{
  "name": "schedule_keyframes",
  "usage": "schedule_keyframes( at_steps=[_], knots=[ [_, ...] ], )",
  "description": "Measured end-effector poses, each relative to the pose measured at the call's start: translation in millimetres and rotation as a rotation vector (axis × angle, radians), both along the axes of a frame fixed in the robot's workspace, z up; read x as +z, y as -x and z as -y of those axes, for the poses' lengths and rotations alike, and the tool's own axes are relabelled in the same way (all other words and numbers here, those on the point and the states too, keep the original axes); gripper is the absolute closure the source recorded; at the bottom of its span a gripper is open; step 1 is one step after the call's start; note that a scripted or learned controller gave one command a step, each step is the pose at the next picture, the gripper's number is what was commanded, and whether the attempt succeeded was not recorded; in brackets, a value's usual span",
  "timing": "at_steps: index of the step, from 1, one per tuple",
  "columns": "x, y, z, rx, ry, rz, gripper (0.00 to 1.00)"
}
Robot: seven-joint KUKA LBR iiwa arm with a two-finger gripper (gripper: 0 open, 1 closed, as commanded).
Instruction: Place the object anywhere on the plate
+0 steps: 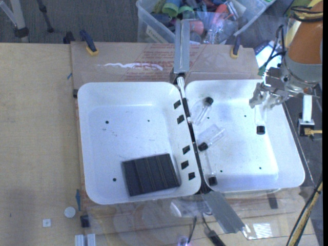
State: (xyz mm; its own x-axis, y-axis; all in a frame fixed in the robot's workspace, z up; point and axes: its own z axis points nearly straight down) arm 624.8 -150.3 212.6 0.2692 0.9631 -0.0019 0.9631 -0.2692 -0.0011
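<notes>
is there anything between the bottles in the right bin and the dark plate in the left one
Yes: the raised divider where the two bins meet. The clear bottles lie just right of it, and the dark plate sits low in the left bin.

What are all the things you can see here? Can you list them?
White bins: two, side by side on the bench.
Dark ridged plate: one, black, front of the left bin.
Clear tubes with black caps: about three, along the right bin's left side.
Small black object: one, right bin, below the gripper.
Clear tub of toys: one, many colours, behind the bins.
Clamps: two, blue and orange, at the back board.
Small round cap: one, grey, on the wooden table, front left.
Gripper: one, grey, over the right bin.
</notes>
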Motion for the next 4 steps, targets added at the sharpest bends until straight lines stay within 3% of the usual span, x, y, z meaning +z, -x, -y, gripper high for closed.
schedule_keyframes(
  at_steps=[1,2,3,4],
  knots=[
    [-29,-16,-77,-0.215,-0.003,-0.004,1.0],
    [16,-42,-97,-0.626,0.0,0.0,1.0],
    [-29,-28,-156,-0.999,-0.001,-0.001,1.0],
    [-3,-20,-220,-0.595,0.0,-0.001,1.0]
  ],
)
